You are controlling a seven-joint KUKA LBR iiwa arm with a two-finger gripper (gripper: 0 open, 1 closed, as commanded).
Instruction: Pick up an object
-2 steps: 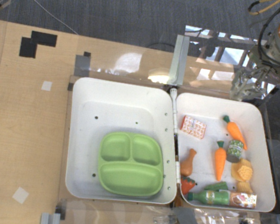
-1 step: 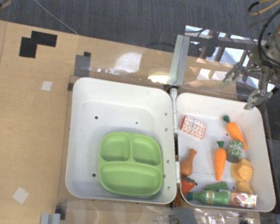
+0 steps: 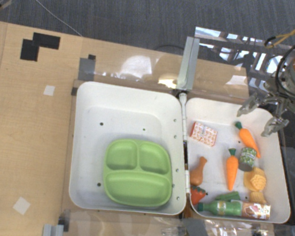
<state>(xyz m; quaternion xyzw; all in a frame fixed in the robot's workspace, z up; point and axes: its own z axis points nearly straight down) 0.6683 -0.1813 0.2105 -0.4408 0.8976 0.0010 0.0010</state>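
the grey two-finger gripper (image 3: 261,117) hangs with fingers spread and nothing between them over the far right corner of the right white bin (image 3: 285,184), just above an orange plastic carrot (image 3: 249,139) lying beneath.

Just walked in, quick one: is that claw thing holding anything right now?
Tool: open, fingers spread, nothing between them, hovering above the right bin's far corner.
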